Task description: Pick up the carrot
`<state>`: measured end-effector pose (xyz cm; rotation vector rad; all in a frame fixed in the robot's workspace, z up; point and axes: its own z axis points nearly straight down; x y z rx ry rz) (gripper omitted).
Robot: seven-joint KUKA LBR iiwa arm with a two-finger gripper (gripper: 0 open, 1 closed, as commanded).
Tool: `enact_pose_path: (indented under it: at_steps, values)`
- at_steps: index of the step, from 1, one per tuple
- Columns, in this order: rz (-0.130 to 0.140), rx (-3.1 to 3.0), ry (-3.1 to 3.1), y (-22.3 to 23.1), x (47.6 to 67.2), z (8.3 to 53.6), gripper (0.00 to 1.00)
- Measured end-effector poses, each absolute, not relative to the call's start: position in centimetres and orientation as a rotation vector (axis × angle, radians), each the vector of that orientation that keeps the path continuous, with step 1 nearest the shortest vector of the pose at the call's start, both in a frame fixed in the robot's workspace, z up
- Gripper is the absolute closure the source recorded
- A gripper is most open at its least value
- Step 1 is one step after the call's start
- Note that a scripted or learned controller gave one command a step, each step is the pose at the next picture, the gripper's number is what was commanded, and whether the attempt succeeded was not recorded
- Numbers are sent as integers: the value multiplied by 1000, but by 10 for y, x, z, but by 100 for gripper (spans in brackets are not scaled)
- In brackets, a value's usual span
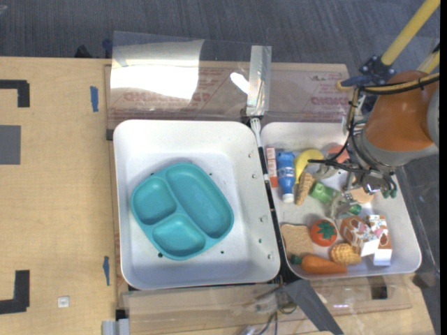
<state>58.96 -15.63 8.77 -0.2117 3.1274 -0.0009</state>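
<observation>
Hanging over the far right part of the right bin (pixel 412 257), the arm (pixel 397 121) has its gripper (pixel 363 187) low among the toys. Cables and the wrist hide the tip, so I cannot tell how wide it stands or whether it has hold of anything.

The carrot (pixel 323 264) lies flat at the near edge of that same bin, toward its left corner, with its green stub pointing left and its orange body running to the right. It sits well apart from the gripper, on the near side of the pile. A tomato (pixel 324 232) lies just behind it, a slice of bread (pixel 297 237) lies behind and to its left, and a small waffle-like piece (pixel 344 254) touches or nearly touches its right end.

It looks like a light, stiff plastic toy with a smooth, rounded, tapering skin, so it may roll or squirt out of a pinch. I judge the thick middle to be the best place to take hold, with the fingers closing across the narrow width, near to far. The bin wall close on the near side leaves little room for a finger there.

The left bin (pixel 133 145) holds a teal divided plate (pixel 183 209).
</observation>
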Motion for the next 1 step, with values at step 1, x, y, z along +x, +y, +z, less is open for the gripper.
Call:
enact_pose_path:
  at_steps: [1]
  values:
    - [0, 434, 3103, -222, 639, 87, 0]
